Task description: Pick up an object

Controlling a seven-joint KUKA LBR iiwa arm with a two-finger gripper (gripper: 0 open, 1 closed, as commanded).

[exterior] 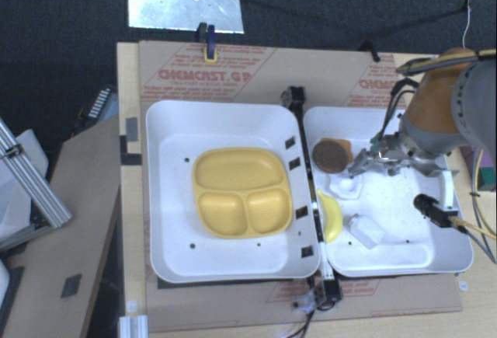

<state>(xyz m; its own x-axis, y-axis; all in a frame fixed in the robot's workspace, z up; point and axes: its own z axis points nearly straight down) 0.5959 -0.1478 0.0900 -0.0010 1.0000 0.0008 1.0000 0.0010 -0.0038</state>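
Observation:
The right bin [404,252] holds a brown round object [331,155] at its back left. In front of that lies a small white crumpled piece [345,187], with a yellow banana-shaped piece [331,218] along the left wall and a white block [365,232] near the front. My gripper [366,165] hangs low over the bin, just right of the brown object and just above the white crumpled piece. Nothing shows in its grasp. The grey arm with its orange band [435,99] reaches in from the right.
The left bin [167,196] holds a yellow three-compartment tray [237,191]. A black divider with clips [304,173] runs between the bins. A black fitting with a cable [432,210] sits by the right bin's right wall. Bare floor lies at the right bin's front right.

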